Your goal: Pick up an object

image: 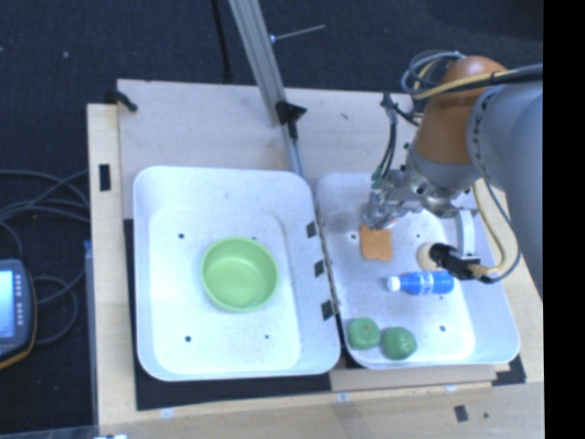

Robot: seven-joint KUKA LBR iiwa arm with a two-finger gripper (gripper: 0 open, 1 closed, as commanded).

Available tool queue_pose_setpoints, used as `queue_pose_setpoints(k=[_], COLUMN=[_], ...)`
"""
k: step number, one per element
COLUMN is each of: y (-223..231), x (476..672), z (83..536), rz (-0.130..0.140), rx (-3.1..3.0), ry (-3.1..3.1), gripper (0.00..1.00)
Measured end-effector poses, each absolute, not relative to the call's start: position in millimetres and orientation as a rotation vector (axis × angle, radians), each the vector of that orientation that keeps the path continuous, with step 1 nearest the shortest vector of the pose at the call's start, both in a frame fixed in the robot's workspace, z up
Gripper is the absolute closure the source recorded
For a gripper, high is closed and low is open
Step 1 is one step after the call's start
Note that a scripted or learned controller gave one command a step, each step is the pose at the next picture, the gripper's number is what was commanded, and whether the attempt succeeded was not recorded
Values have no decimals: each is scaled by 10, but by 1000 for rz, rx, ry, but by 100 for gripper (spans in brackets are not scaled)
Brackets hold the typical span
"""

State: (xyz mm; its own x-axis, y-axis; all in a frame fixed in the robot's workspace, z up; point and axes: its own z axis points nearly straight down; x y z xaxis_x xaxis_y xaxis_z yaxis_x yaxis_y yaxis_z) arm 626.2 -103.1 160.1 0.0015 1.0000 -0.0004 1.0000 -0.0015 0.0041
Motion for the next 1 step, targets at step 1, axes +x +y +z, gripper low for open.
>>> queue_pose_setpoints(k=[1], y=[-1023], x=[6276], z=[2233], rz=[6], rx=[2219], ry=[2218], gripper=[100])
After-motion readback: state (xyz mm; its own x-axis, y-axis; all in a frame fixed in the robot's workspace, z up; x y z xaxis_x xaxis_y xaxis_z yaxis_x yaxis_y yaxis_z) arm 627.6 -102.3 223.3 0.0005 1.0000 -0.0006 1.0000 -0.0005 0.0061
